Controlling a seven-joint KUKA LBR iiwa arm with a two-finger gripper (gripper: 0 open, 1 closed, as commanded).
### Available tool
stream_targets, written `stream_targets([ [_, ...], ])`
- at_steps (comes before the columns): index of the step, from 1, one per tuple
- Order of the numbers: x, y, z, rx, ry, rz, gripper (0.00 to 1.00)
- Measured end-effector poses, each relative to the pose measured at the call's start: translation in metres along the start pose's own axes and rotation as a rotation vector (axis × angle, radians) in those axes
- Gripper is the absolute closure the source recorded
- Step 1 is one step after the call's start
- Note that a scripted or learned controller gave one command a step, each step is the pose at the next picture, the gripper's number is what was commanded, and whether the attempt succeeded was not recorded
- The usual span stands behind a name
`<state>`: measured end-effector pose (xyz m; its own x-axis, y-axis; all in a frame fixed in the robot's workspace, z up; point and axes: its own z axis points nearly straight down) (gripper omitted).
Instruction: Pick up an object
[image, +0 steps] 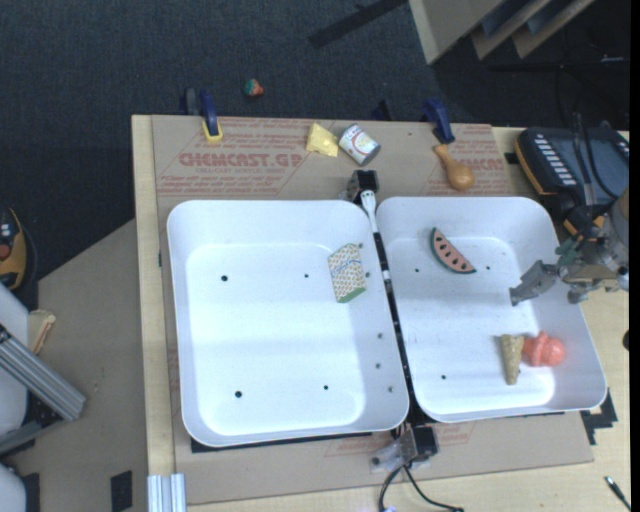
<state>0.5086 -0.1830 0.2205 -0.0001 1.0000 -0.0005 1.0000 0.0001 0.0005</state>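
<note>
A carton (347, 272) lies in the left bin (200, 300); watermelon slice (452, 251) in the right bin (470, 400).

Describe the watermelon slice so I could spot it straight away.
Look at the right-hand white bin, the one the gripper reaches into. Near its back wall lies the watermelon slice: a red wedge with a green rind, unlike the pink toy and tan cone in front.
</note>
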Motion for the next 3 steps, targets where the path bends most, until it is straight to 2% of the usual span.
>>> stream_targets([
  [1,-0.031,0.041,0.126,0.005,0.001,0.001,0.00],
  [2,0.012,0.124,0.136,-0.007,0.000,-0.007,0.00],
  [3,0.008,0.083,-0.150,-0.015,-0.005,-0.001,0.00],
])
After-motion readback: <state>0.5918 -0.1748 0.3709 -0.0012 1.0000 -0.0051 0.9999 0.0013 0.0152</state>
